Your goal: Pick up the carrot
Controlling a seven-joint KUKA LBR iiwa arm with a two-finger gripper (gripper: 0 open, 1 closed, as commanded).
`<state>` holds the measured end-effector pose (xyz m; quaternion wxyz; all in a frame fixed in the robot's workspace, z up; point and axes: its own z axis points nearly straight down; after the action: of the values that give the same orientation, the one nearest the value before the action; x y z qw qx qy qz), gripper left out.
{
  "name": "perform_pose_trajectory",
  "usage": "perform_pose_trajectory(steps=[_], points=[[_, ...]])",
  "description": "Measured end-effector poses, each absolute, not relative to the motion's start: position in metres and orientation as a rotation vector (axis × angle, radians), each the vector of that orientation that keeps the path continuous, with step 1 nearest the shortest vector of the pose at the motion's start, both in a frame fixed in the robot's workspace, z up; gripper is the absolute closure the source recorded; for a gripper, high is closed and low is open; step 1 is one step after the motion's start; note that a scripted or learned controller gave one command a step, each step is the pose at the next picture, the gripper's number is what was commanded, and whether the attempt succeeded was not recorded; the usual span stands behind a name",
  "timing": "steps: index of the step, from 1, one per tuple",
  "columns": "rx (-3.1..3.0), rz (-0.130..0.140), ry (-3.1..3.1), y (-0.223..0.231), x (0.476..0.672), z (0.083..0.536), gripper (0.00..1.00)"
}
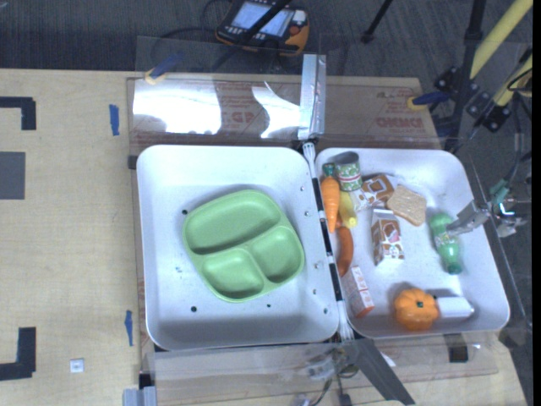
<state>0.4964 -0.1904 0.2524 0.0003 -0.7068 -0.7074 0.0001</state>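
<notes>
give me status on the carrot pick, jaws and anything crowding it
Gripper at right bin's right edge, jaws' state unclear, nothing seen held. Orange tapered carrot lies by left wall of right white bin, untouched. Yellow piece and small can crowd it.

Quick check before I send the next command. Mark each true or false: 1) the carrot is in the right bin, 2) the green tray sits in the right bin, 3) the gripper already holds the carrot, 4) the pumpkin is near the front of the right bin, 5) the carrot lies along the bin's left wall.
1) True. The carrot lies in the right bin.
2) False. The green tray sits in the left bin.
3) False. The gripper is at the right bin's far right side, beside a green item, well apart from the carrot.
4) True. The pumpkin sits near the front edge.
5) True. It lies close against the left wall, next to the divider.
</notes>
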Motion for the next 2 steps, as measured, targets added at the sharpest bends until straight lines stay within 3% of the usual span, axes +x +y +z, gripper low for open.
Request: perform_pose_trajectory(steps=[1, 2], points=[[-2.178, 0.000, -2.263, -0.178, 0.480, 0.160, 0.00], [-2.089, -0.004, -2.354, -0.134, 0.481, 0.087, 0.00]])
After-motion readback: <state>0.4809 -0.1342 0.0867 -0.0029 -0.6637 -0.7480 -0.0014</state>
